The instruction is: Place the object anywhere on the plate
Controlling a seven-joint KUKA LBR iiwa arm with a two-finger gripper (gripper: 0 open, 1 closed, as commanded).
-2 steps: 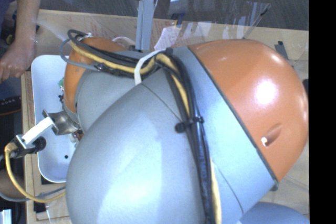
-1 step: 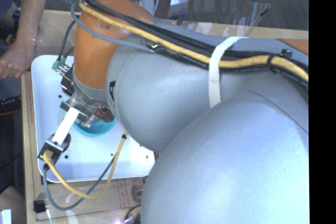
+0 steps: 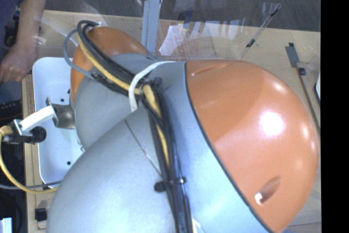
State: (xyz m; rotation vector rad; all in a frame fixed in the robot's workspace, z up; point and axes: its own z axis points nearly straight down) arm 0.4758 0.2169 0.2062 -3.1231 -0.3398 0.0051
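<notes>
My grey and orange arm (image 3: 218, 133) reaches across from the right, very close to the camera, and covers most of both bins. Its wrist end hangs over the left white bin (image 3: 46, 76). There a metal part of the gripper (image 3: 61, 114) sticks out from behind the arm's grey body, above the bin's floor. The arm hides whatever lies under it, and nothing shows on the bare strip of bin floor at the left.
A person's arm in a dark blue sleeve (image 3: 24, 13) leans in at the top left, the hand near the left bin's far corner. The wooden bench edge (image 3: 245, 27) and a clear screen run along the back.
</notes>
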